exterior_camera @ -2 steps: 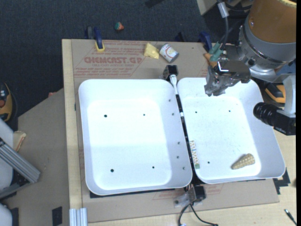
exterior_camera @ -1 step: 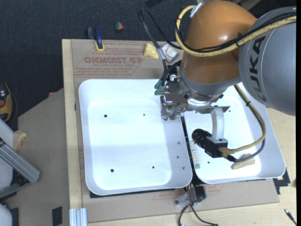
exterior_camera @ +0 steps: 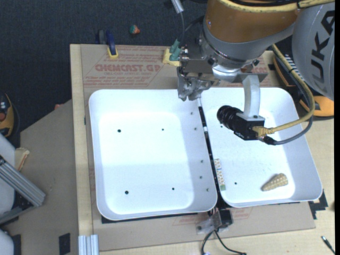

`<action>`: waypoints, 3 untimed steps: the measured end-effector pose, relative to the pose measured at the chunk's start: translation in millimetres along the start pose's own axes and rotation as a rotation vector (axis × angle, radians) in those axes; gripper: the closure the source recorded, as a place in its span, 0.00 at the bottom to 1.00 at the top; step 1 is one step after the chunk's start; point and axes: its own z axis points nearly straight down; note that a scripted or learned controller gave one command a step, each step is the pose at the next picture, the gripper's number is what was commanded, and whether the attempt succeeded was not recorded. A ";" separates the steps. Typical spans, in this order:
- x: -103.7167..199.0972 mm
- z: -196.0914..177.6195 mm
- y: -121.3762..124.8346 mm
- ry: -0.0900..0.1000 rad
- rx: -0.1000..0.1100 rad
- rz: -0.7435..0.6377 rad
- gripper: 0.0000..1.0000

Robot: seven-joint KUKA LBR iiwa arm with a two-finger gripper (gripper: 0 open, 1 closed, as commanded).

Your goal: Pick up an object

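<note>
The grey, orange-banded arm (exterior_camera: 249, 20) reaches in from the right. Its gripper (exterior_camera: 188, 92) hangs at the far rim of the shallow white left bin (exterior_camera: 138, 158), its opening impossible to judge. A tan ridged cone (exterior_camera: 274, 182) lies well apart in the white right bin (exterior_camera: 249, 161), near corner.

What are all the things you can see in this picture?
left bin: one, white, on the left of the board
right bin: one, white, right beside the left bin
cone-shaped thing: one, tan, in the right bin near its front right corner
board: one, brown with red lettering, under both bins
clamp: one, blue and yellow, on the board's far edge at the left
small thing: one, reddish and green, on the dark floor beyond the board; too small to tell what it is
arm: one, grey with an orange band, reaching in from the right
gripper: one, grey metal, over the far end of where the two bins meet
</note>
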 end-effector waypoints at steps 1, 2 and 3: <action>73.7 77.4 -3.1 -0.006 0.024 -0.003 1.00; 70.1 17.9 -44.2 -0.001 0.010 0.001 1.00; 68.6 127.3 -46.0 -0.010 0.026 0.006 1.00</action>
